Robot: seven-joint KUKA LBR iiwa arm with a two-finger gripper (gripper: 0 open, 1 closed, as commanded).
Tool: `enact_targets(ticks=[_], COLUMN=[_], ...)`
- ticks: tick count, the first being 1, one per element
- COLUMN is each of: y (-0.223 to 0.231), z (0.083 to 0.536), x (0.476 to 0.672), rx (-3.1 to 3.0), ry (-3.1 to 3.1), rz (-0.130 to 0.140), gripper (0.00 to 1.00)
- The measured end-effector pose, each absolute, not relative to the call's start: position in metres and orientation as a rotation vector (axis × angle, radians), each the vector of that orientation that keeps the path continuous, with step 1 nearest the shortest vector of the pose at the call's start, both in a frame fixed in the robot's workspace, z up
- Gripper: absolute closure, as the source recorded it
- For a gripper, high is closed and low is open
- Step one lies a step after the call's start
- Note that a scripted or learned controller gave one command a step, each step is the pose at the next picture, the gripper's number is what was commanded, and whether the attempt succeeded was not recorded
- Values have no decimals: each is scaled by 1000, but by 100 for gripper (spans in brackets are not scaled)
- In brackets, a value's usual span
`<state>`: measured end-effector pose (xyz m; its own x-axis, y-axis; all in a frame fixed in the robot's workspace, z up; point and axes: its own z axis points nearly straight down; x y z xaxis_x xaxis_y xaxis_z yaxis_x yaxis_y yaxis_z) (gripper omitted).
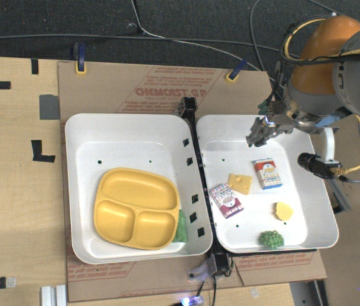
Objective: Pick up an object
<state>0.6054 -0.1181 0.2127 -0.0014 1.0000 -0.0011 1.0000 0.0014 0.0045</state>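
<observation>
Gripper (260, 134) over right bin's (317, 190) far edge, nothing visibly held; open or shut unclear. Carton (267, 173), cheese (240, 183), packet (226, 200) mid-bin; lemon (283, 211) and broccoli (270, 238) by near edge. Yellow tray (135, 208) in left bin (81, 171).

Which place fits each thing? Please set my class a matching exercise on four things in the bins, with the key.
Things:
1. yellow tray
2. broccoli
3. red-topped box
4. gripper

Places:
A. right bin, near corner, by the front wall
B. above the right bin's far part
C. left bin
D. right bin, middle, just right of the cheese slice

Pairs: 1-C, 2-A, 3-D, 4-B
</observation>
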Motion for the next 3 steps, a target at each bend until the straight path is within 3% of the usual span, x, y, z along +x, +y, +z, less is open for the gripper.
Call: enact_targets(ticks=[3], y=[58], z=[212], x=[573], rx=[2215], ry=[2232], rz=[-1], gripper=[100])
